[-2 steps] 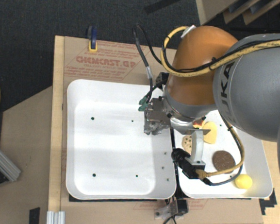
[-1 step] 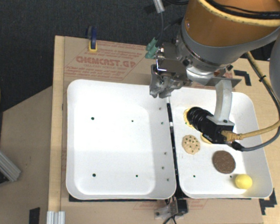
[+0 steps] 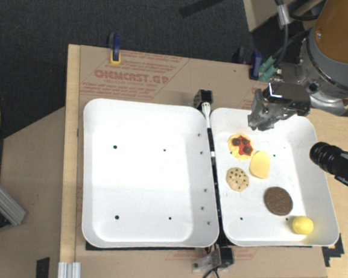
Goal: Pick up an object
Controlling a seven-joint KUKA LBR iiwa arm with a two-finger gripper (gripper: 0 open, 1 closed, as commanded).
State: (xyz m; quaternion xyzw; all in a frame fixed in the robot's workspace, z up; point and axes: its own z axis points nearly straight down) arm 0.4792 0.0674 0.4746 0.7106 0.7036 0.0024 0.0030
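pizza-like disc (image 3: 241,145), red and dark on a pale yellow base, lies flat in the right bin (image 3: 323,194), in its upper left part, and is the object nearest the gripper (image 3: 261,121). the gripper hangs over the bin's top edge, up and slightly right of the disc, near it but apart from it. finger opening cannot be told from this view; nothing is visible between the fingers. the disc is roughly round, so no long axis governs the approach; the likely move is a short travel down-left, then a descent. a pale yellow oval piece (image 3: 259,164) sits just beside the disc at its lower right and may crowd one finger. farther down the bin lie a speckled cookie (image 3: 237,179), a brown disc (image 3: 277,200) and a yellow ball (image 3: 302,225), all well apart from the gripper. the left bin (image 3: 93,158) plays no part in this approach.
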